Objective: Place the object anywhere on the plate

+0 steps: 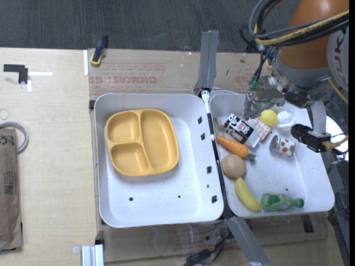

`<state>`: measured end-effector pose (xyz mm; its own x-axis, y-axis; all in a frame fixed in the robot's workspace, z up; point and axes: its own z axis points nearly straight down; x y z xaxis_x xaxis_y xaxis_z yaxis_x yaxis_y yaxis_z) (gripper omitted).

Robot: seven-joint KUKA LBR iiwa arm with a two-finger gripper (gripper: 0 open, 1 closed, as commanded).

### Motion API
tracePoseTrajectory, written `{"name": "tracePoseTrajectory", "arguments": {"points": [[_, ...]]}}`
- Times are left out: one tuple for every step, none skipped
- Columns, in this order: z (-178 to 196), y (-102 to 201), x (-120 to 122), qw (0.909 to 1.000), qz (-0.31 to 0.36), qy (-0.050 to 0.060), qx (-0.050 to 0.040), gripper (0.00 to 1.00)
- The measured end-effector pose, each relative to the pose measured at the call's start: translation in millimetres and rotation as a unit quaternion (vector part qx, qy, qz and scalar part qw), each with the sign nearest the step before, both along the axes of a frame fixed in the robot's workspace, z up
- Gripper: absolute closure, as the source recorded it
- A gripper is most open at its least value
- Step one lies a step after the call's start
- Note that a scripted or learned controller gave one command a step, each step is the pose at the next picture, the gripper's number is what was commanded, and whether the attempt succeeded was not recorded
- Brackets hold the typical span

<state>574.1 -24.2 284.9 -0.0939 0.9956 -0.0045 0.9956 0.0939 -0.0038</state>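
A yellow plate (142, 142) with three compartments lies in the left bin (161, 204), with nothing on it. My gripper (254, 111) hangs low over the far part of the right bin (316, 195). It is just above a black-and-white carton (239, 127) and close beside a yellow lemon (268, 117). I see nothing held in it. Near these lie a pale pink box (261, 131), an orange carrot (232, 146), a brown round fruit (233, 165), a banana (246, 194), a green bottle (282, 201) and a small printed can (283, 147).
A white cap (284, 117) rests by the lemon. A grey divider (208, 60) rises between the bins at the back. A brown paper bag (8, 187) and a blue-and-yellow tool (99, 50) lie on the bench outside the bins.
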Motion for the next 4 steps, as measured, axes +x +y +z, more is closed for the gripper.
{"name": "tracePoseTrajectory", "arguments": {"points": [[-33.7, 10.2, -70.5, 0.9881, -0.154, 0.001, 0.001, 1.0], [43.7, -23.2, -96.4, 0.9775, -0.211, 0.0, 0.0001, 1.0], [67.3, 15.6, -37.4, 0.9266, -0.376, -0.001, -0.001, 1.0], [67.3, 15.6, -37.4, 0.9265, -0.376, -0.001, -0.001, 0.0]]}}
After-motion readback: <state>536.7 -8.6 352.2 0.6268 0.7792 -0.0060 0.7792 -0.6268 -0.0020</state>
